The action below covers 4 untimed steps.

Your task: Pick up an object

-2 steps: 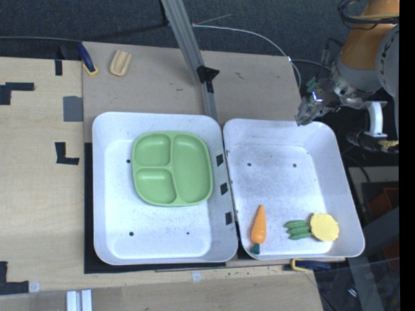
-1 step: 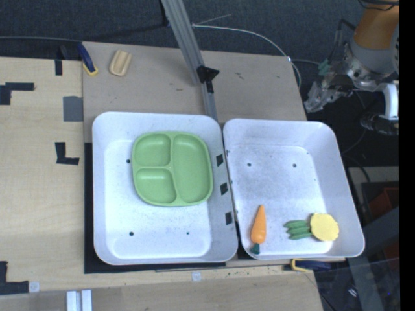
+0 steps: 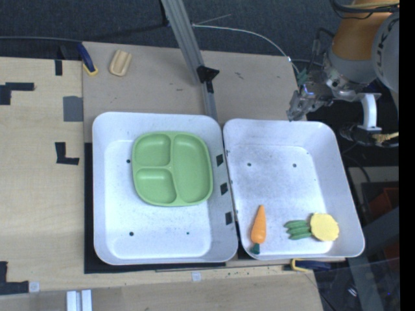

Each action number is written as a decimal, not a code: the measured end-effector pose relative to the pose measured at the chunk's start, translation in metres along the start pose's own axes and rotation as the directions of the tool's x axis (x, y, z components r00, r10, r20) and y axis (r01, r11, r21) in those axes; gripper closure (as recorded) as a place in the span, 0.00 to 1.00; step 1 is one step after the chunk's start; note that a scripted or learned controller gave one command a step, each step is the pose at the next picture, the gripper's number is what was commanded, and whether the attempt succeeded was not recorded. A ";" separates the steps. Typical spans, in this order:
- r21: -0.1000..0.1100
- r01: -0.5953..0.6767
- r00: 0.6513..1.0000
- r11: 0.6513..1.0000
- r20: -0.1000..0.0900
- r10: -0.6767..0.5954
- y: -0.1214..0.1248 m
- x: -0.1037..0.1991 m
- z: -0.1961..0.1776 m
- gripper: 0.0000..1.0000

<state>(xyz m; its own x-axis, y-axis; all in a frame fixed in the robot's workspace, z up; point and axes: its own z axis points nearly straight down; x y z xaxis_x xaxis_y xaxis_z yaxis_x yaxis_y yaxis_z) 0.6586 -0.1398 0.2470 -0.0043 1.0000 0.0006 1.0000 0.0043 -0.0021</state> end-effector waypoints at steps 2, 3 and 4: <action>0.002 0.001 1.000 1.000 -0.001 -0.001 -0.045 0.103 0.019 1.00; 0.001 0.001 1.000 1.000 -0.001 -0.001 -0.072 0.143 0.011 1.00; 0.003 0.002 1.000 1.000 -0.001 -0.002 -0.109 0.189 0.010 1.00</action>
<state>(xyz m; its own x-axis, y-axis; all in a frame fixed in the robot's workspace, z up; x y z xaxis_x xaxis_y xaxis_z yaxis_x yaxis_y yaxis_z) 0.5487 0.0487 0.2376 -0.0060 1.0000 0.0014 1.0000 0.0060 -0.0047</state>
